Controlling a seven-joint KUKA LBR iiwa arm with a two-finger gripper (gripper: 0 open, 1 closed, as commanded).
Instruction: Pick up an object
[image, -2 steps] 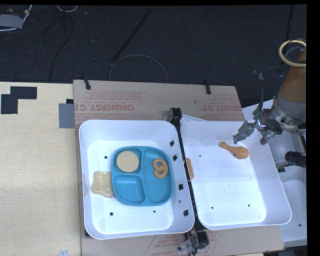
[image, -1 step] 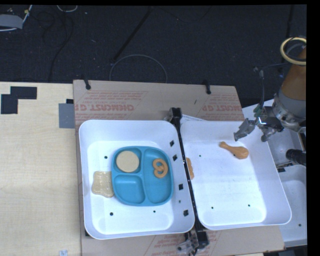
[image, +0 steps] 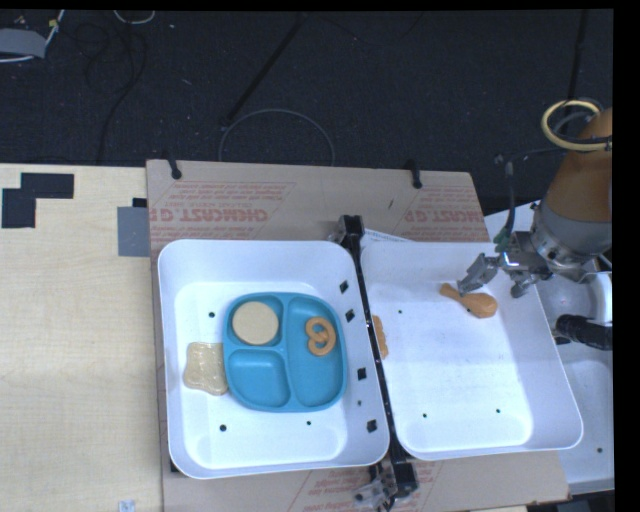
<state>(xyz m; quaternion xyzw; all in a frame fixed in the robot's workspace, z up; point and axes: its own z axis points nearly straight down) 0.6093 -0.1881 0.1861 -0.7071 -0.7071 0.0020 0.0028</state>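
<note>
Over right bin (image: 520, 420), near its far right corner, my gripper (image: 500, 272) hovers, fingers spread apart, gripping nothing. Target, tan drumstick-like piece (image: 472, 299), lies just below fingers on bin floor. Spread stance suits straddling it before descent.

Arm (image: 583, 190) cut off at right edge; tan item (image: 378, 337) half-hidden behind bin divider (image: 362, 320)

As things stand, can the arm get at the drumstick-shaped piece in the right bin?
Probably yes. The gripper hangs over the right bin, just above and beside the tan drumstick piece, which lies alone on the bin floor. Nothing lies between them, and the bin wall is well clear.
</note>
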